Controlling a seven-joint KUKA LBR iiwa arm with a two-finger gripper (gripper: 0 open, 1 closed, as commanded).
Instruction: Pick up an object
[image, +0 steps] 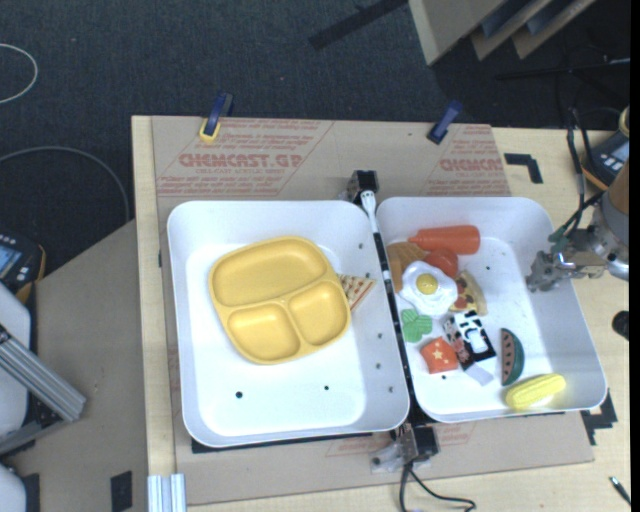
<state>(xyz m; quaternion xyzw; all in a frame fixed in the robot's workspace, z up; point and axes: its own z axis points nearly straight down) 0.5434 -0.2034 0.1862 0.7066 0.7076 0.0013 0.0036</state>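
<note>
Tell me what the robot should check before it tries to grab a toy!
1. Toys to grab: ok. The right bin holds a fried egg, a hot dog, a corn cob and more.
2. Gripper over the toys: not ok, it sits at that bin's right edge.
3. Fingers open: cannot tell.
4. Easy toy standing apart: ok, the corn cob lies near the front corner.
5. Yellow plate out of the way: ok, in the left bin.

Glossy white plastic bins (200, 330) hold a smooth yellow plastic divided plate (275, 298).
</note>
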